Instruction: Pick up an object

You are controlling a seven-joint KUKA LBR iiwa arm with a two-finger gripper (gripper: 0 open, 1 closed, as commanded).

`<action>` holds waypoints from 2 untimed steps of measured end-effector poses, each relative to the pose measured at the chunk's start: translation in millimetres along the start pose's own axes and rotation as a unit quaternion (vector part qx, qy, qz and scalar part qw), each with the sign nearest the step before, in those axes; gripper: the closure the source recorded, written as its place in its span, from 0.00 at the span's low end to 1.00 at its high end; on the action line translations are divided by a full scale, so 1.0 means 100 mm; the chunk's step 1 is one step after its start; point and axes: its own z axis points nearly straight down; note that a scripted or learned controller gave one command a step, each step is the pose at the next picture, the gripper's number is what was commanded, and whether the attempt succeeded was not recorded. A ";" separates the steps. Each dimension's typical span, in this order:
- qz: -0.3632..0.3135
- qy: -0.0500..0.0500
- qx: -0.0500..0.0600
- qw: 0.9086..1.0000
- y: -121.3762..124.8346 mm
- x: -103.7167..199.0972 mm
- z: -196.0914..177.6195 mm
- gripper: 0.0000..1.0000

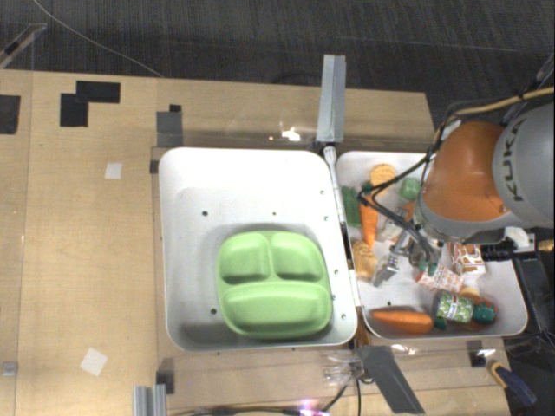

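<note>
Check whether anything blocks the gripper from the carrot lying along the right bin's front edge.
Nothing visible blocks it. The gripper hangs above the middle of the right bin; the carrot lies just in front of it, uncovered, with a green bottle at its right end.

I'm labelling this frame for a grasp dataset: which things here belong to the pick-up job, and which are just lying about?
Belonging to the job:
- tool, low over the right bin
- carrot by that bin's near wall
- green bottle beside it
- upright carrot
- printed packet

Just lying about:
- green divided plate in the left bin
</note>
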 end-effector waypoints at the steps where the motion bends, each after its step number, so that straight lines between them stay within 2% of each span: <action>1: 0.049 0.002 0.001 0.999 0.10 -0.53 0.02 0.00; 2: 0.120 0.003 0.001 0.993 0.18 -0.68 0.03 0.00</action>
